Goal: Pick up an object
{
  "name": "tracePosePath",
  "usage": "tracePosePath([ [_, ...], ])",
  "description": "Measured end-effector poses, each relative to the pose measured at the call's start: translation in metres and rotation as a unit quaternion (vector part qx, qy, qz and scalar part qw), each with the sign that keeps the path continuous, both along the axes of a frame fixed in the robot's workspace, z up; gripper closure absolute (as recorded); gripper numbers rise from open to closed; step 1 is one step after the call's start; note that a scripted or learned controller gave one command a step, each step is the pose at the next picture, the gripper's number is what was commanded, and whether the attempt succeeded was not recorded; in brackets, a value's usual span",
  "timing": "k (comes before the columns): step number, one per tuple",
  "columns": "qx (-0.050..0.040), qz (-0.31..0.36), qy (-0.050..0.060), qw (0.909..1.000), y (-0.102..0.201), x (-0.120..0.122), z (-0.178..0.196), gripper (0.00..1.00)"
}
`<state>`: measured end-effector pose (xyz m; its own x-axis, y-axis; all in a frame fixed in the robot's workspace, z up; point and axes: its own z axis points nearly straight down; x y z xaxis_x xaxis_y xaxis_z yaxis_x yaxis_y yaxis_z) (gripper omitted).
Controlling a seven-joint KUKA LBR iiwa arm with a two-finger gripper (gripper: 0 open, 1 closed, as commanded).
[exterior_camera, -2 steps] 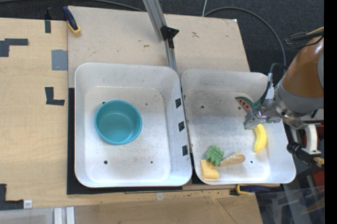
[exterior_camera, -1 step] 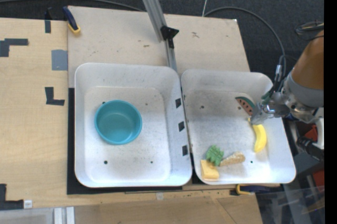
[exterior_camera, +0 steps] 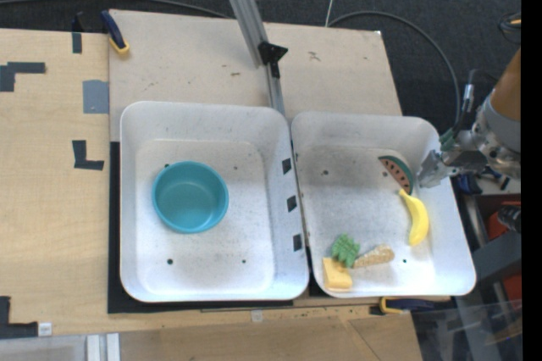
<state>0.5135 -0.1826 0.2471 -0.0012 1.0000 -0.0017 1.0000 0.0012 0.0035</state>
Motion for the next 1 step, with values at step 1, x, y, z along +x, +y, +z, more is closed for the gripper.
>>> tracePosePath([
  [1, 0.0016, 0.003, 0.002, 1.0, 0.0491, 0.013, 0.0042, 1.0],
])
